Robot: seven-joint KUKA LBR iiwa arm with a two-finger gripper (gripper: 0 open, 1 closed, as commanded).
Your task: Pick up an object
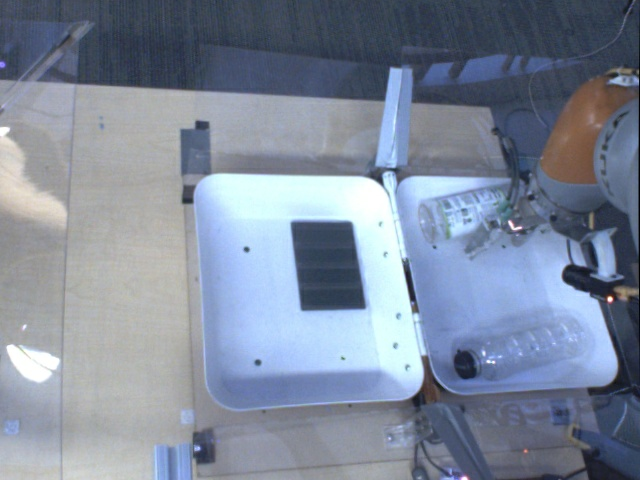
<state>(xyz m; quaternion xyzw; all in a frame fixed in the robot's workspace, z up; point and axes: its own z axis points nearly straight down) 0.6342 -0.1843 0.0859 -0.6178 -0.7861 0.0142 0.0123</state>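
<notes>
Bench holding: two shallow white plastic bins side by side on a pale wooden top. The left bin (230,298) carries a flat dark rectangular ribbed pad (327,264) near its middle. The right bin (600,368) carries two candidates for the pick: a small clear plastic bottle with a green-and-white label (462,214), lying on its side near the far rim, and a larger clear ribbed plastic bottle with a black cap (520,348), lying on its side near the near rim, cap toward the divider between the bins. The two bottles lie well apart. The grey arm with the orange band (585,138) reaches in from the right; its two-finger gripper (492,236) sits low over the right bin, just beside the base end of the labelled bottle. Pincer state: cannot be told at this size; nothing is seen between its tips. Judged step: closing in on the labelled bottle. Handling note: a clear round bottle on its side is apt to roll, so the grasp should straddle the body across its short width, centred on the labelled section, descending squarely before closing. A glancing contact would likely push it against the bin wall.
</notes>
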